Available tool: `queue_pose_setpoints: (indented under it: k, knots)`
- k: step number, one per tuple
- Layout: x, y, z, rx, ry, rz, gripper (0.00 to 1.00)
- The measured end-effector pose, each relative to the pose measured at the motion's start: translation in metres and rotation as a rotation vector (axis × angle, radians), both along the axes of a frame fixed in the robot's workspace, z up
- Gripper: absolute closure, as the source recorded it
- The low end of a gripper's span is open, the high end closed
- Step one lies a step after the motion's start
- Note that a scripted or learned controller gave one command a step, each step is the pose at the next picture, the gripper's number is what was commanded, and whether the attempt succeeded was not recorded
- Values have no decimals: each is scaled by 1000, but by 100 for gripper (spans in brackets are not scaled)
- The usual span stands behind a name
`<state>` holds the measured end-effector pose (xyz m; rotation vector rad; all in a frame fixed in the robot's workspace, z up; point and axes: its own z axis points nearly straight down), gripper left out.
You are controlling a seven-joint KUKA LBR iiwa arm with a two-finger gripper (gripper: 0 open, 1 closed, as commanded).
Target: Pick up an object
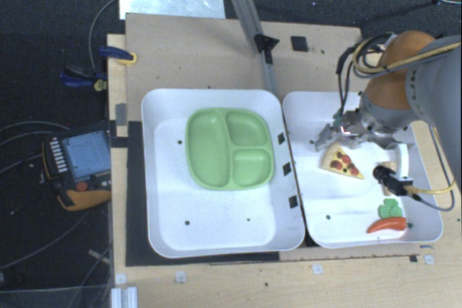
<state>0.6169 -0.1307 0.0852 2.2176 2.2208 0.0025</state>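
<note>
Reaching in from the right, the grey arm (433, 79) with its orange band bent down over the right-hand white bin (303, 108), its wrist low above the bin floor. The pincer (333, 135) pointed toward the bin's left wall, and its fingers looked spread apart with nothing between them — the small dark tips are hard to read at this size.

Just below and to the right of the pincer lay a toy pizza slice (341, 161), a yellow wedge with red spots, flat on the bin floor and apart from the fingertips. Near the bin's lower right corner lay a toy carrot (388, 221), orange-red with a green leafy top, well apart from the pincer. A black and white part of the arm's tooling (393, 177) hung between the two toys.

The left-hand white bin (162, 177) held a pale green divided plate (209, 148) with three compartments, lying flat. Both bins sat side by side on the tan counter (188, 47).
</note>
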Motion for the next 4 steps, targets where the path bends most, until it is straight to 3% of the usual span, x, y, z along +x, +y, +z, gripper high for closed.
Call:
queue_pose_setpoints:
  k: [1, 3, 4]
  knots:
    - [3, 1, 14, 2, -8, 1, 100]
    - [0, 1, 132, 0, -5, 4, 100]
    - [-14, 48, 144, 3, 1, 8, 100]
